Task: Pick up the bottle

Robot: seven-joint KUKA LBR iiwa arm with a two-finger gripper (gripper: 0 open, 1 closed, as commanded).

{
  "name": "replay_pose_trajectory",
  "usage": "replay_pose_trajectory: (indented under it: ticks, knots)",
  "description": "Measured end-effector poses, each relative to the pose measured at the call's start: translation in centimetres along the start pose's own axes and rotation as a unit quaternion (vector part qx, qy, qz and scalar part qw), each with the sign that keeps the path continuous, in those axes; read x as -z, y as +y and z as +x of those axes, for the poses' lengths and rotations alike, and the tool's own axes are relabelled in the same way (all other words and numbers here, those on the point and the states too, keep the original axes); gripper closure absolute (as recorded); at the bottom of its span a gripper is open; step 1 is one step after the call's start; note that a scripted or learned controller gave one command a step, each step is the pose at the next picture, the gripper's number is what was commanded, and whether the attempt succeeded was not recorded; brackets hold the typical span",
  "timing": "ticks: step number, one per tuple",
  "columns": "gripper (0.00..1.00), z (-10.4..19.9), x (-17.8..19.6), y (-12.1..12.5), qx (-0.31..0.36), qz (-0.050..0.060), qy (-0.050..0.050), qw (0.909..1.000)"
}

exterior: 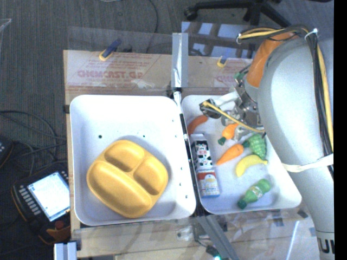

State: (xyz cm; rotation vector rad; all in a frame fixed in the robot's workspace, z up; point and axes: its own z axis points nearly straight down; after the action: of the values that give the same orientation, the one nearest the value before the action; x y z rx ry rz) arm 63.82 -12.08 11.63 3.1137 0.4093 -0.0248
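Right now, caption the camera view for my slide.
Gripper over the right bin's far end; green bottle lies near its front edge; yellow tray in the left bin.

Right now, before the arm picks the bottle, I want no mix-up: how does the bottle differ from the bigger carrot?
The bottle is green; the carrot is orange. The bottle is stubby with a darker cap end; the carrot tapers to a point. The bottle lies by the view's lower right corner of the right bin; the carrot lies nearer the middle. Both lie on their sides in that bin, slanted the same way.
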Motion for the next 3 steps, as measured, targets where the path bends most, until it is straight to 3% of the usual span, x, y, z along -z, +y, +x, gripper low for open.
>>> replay_pose_trajectory:
  ticks: [1,2,3]
  knots:
    - [1.00,-2.1,8.7,-4.9,-0.014,0.000,0.004,0.9999]
    - [1.00,-12.5,12.1,-7.4,-0.031,0.001,0.004,0.9995]
    - [1.00,-12.2,7.1,0.3,-0.030,0.001,0.003,0.9996]
